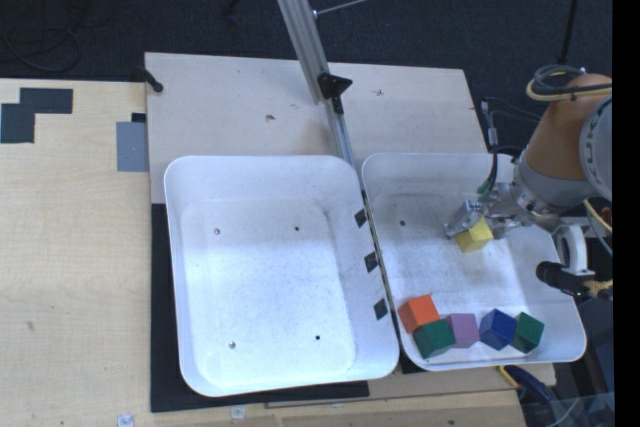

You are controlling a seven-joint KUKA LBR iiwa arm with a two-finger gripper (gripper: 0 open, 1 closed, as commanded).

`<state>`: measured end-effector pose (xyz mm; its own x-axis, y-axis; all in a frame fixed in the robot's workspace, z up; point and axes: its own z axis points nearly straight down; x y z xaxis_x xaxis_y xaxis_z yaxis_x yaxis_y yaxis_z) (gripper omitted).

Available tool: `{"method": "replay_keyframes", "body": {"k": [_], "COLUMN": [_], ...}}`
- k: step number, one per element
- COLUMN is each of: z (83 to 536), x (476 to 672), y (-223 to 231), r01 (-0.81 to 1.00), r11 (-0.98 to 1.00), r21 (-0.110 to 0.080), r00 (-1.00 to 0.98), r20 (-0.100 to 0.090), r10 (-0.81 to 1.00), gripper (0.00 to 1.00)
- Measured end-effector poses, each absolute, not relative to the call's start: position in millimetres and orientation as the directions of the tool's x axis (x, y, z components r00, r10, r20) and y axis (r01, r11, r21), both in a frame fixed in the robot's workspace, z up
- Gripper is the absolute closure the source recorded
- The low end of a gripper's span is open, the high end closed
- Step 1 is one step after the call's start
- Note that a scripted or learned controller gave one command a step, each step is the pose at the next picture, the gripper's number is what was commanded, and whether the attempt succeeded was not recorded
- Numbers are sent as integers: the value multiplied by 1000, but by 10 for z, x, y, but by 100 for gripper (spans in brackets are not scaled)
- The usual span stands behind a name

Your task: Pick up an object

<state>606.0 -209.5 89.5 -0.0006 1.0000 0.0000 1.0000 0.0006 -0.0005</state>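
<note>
I am looking down at 2 white bins. Near me, along the front of the right bin (560,340), 5 blocks are sitting in a row: orange (418,311), dark green (434,339), purple (464,329), blue (497,329) and green (528,331). Farther back in that bin, my gripper (474,223) is pinching a yellow block (476,235) between its fingers. The left bin (190,185) is lying just beside it. Behind both, a metal rail (300,25) is leaning.
</note>
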Motion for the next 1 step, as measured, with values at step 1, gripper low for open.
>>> {"method": "replay_keyframes", "body": {"k": [1], "z": [1001], "x": [6049], "y": [-2094], "r01": [1000], "r11": [2], "r21": [-3], "r00": [-2], "r20": [0], "r10": [1000], "gripper": [100]}}
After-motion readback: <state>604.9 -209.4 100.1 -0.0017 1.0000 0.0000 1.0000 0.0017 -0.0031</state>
